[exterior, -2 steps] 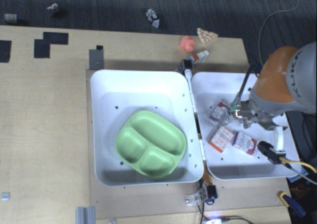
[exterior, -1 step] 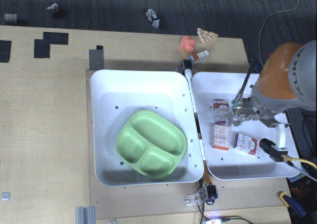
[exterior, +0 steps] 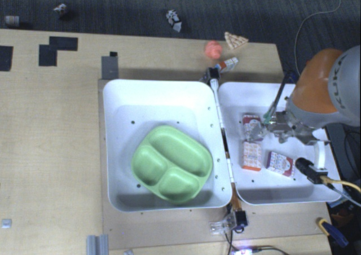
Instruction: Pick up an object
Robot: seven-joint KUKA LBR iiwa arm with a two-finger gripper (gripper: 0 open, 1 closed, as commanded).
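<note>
A green divided plate (exterior: 172,162) is seen lying tilted in the left bin (exterior: 121,101), toward its near edge. In the right bin (exterior: 265,192), three small red-and-white packets are found: one (exterior: 250,124) near the bin's middle, just beside the gripper (exterior: 263,128), another (exterior: 252,155) nearer the front edge, and a third (exterior: 280,163) to its right. Whether the fingers are open or closed cannot be told. A pink ball (exterior: 213,49) rests on the surface beyond the bins.
</note>
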